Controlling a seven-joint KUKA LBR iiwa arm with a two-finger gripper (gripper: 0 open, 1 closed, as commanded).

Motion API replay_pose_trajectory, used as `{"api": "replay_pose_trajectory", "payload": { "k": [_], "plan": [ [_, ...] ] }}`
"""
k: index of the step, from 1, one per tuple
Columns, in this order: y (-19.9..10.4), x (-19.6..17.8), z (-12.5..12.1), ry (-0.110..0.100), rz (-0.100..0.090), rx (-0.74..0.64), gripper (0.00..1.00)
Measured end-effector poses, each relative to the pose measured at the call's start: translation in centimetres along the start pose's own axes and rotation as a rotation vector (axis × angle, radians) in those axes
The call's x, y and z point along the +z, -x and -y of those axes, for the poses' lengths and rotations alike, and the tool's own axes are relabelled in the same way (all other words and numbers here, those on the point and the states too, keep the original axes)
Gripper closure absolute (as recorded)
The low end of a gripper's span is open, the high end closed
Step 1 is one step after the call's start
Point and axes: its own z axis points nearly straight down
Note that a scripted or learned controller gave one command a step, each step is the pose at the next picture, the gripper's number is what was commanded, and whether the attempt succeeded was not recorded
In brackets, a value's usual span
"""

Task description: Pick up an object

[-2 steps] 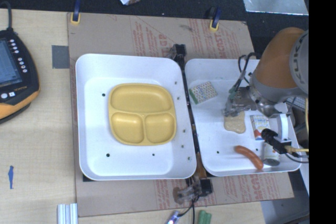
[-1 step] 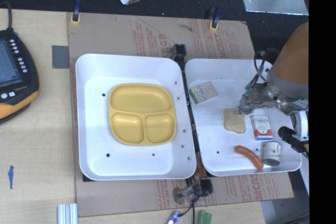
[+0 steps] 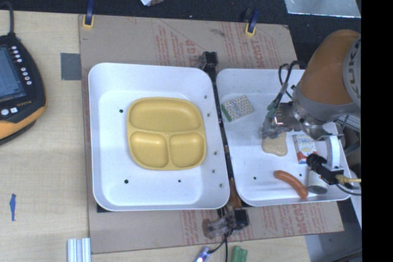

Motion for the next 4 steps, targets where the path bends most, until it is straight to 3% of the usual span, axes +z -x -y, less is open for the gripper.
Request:
{"api": "replay_pose_trajectory", "payload": {
  "k": [1,2,3,4],
  "plan": [
    [1.7,-2.6,2.6,-0.001,-0.002,0.002,1.0],
    [1.7,-2.6,2.6,-0.001,-0.001,0.002,0.0],
    [2.0,4.6,-1.2,0.004,0.001,-0.001,0.0],
    [2.1,3.5,-1.2,0.003,0.003,-0.002,1.0]
  ]
}}
